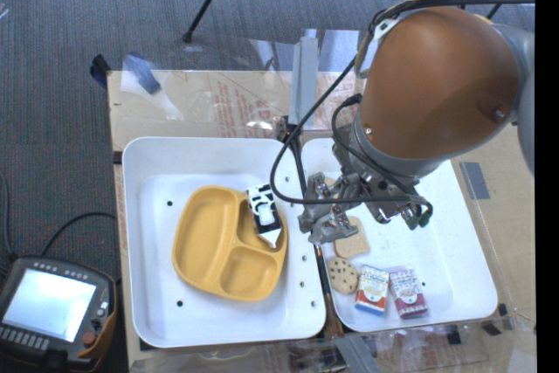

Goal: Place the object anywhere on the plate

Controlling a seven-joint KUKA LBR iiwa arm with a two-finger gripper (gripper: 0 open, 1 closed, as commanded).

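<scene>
Overall: two white bins side by side on a bench, with the arm (437,92) reaching in from the right.
Left bin (148,170): holds a yellow plate (210,253) with three compartments, lying flat near the bin's middle.
Plate contents: a small black-and-white carton (265,214) rests at the plate's upper right rim, tilted, partly over the rim and partly over the right-hand compartment. The other compartments show bare yellow.
Right bin (463,275): holds a pale tan cracker (354,242) near its left wall, a chocolate-chip cookie (344,275) just below it, and two small red-and-white boxes (391,291) lying side by side to the right of the cookie.
Gripper (327,227): hangs over the left part of the right bin, just above the cracker, under the arm's large orange dome. Its metal parts overlap from this angle, so how far the fingers stand apart cannot be told; nothing is seen between them.
Carton relative to gripper: to the gripper's left, across the divide between the bins, near but apart from it.
Cable (284,162): a black loop hangs from the arm and passes close beside the carton.
</scene>
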